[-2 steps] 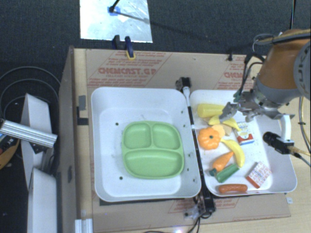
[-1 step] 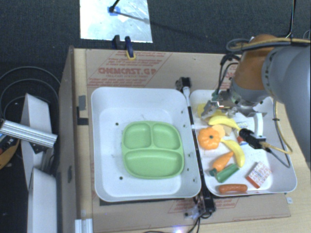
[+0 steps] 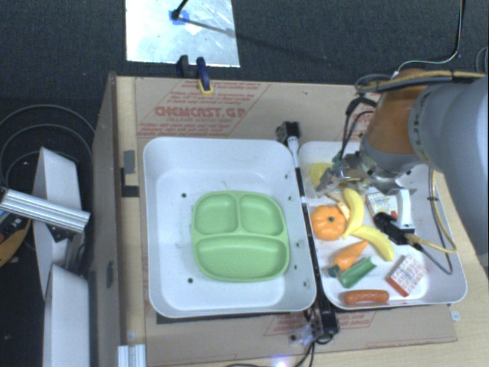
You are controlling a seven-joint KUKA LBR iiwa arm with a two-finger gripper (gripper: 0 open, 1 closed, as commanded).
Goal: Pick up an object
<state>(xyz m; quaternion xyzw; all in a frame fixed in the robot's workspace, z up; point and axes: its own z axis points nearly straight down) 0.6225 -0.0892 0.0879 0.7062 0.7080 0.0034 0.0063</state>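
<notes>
Finger state of the two-finger gripper point(image 3: 341, 176) cannot be told. It sits low in the right white bin point(image 3: 451, 281), just above the yellow plastic banana point(image 3: 359, 220). The grey arm point(image 3: 451, 121) enters from the frame's right.

From my feed, the floor point(image 3: 61, 44) around the bench is a dark, speckled carpet. The bench top point(image 3: 221, 102) looks like pale brown board with faded red lettering printed across its far end — I can't read all of it. Beyond that edge a shiny, silvery sheet point(image 3: 183, 21) lies flat on the carpet, catching the light, with a thin dark rod crossing it. Black cables point(image 3: 30, 132) loop over the floor at my left, beside white boxy shapes point(image 3: 57, 197) and a metal bar point(image 3: 46, 209) lying across them. The lighting is even — no hard shadows anywhere.
</notes>
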